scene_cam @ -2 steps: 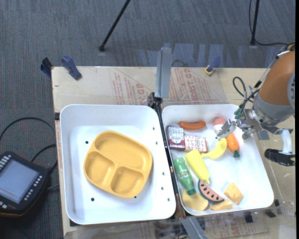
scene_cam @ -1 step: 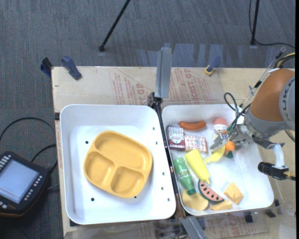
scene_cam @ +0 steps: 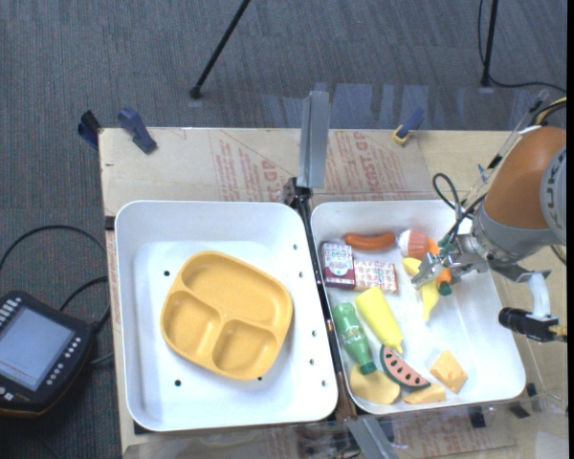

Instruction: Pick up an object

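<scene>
Yellow divided plate point(scene_cam: 228, 314) (in 1 of 2 white bins point(scene_cam: 139, 390)), green bottle point(scene_cam: 353, 336), orange-banded arm point(scene_cam: 523, 185)

Robotics lab: teach pendant point(scene_cam: 27, 347) on grey carpet, clamped bench point(scene_cam: 220, 165), tripod legs point(scene_cam: 228, 36).

Your pickable toys all lie in the right bin point(scene_cam: 502, 371). A hot dog point(scene_cam: 368, 241) sits at the back, a red box point(scene_cam: 338, 264) beside a patterned card point(scene_cam: 375, 275). A yellow bottle point(scene_cam: 380, 317) and green bottle point(scene_cam: 352, 336) slant side by side. A watermelon slice point(scene_cam: 402, 367) and cheese wedge point(scene_cam: 449, 371) lie nearest you.
</scene>
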Motion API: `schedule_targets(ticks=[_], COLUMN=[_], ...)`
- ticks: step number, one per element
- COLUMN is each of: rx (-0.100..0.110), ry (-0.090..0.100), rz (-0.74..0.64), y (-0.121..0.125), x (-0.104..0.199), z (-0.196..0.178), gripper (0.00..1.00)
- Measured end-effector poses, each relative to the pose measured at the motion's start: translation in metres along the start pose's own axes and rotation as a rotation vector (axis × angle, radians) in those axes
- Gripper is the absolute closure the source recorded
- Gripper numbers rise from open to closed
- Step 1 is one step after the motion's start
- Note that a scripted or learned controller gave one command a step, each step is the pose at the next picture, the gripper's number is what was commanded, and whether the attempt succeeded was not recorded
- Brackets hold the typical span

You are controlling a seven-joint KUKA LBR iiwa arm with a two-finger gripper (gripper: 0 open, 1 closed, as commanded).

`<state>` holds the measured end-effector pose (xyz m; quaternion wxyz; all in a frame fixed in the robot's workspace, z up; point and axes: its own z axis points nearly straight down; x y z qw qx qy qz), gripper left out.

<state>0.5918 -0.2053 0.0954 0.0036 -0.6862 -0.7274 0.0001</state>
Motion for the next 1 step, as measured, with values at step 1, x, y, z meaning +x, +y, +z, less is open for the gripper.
schedule_targets(ticks=[1], rx=[-0.016], ry=[-0.006], rz=[0.095], y=[0.0179], x=[0.0368], z=[-0.1059], gripper=[1.00])
